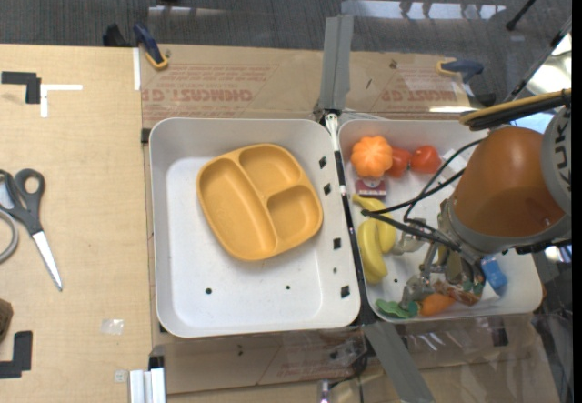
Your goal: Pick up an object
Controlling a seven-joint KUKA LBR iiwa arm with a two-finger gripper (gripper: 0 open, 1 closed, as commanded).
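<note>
- From the camera view, the arm (509, 187) reached in from the right of the frame, over the right bin (473, 124).
- The pincer (435, 276) hung low at the lower right, among a cluster of small toys (436, 299); whether it was gripping anything could not be told.
- A banana (371, 242) lay just left of it; an orange pumpkin (372, 156) and a red toy (424, 157) sat higher up in the bin.
- The left bin (173, 237) held a yellow divided plate (260, 201).
- Scissors (35, 219) lay on the surface at far left.
- Judging by this, nothing looked lifted yet: the grasp and the raise remained.
</note>
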